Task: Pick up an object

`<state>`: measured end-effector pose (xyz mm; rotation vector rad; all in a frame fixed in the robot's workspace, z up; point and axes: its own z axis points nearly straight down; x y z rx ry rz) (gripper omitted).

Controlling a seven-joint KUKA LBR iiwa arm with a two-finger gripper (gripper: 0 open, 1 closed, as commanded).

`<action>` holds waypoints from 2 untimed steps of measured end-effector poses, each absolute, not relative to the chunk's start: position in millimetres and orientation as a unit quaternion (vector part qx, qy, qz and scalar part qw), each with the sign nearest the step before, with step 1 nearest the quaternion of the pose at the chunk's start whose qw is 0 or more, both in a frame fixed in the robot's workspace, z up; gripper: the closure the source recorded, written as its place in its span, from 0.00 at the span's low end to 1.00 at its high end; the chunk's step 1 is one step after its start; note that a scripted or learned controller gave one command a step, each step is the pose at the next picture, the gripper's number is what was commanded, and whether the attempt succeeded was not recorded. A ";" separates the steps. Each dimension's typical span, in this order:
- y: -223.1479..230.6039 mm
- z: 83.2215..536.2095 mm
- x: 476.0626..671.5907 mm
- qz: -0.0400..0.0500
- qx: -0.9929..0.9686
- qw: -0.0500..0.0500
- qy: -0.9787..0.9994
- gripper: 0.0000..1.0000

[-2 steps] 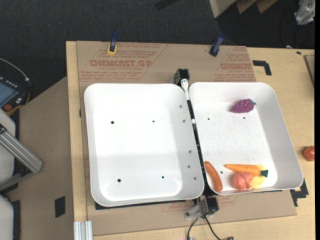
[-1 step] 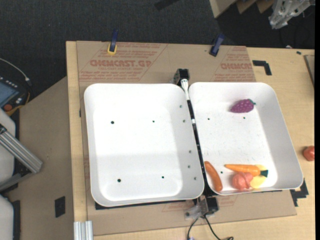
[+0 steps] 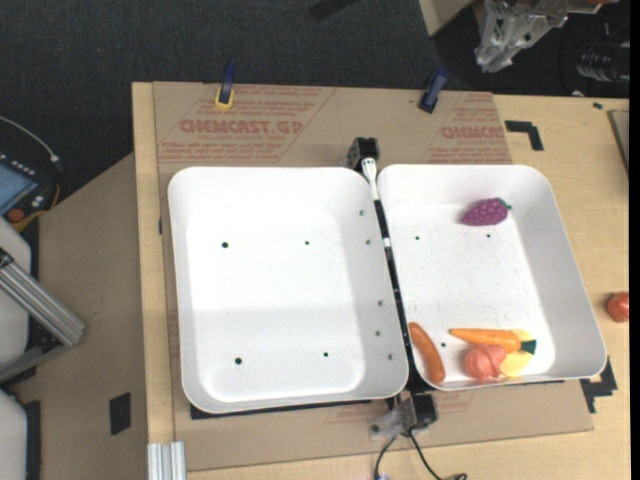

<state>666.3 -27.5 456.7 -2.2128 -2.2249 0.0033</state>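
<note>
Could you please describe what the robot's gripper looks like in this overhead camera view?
At the top right of the camera view, the gripper appears as a pale grey, metallic assembly with angular, skeletal-looking parts tapering downward. A small bright bluish-white glint sits on its upper part. The image is too blurred there to make out cables or markings.

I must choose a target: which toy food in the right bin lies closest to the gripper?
The purple grapes, alone near the bin's far edge; the others cluster at its near edge.
</note>
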 end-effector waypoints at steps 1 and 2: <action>20.6 412.9 666.1 0.002 -0.705 0.003 -0.709 1.00; 103.3 398.4 665.6 0.001 -0.704 0.003 -0.710 1.00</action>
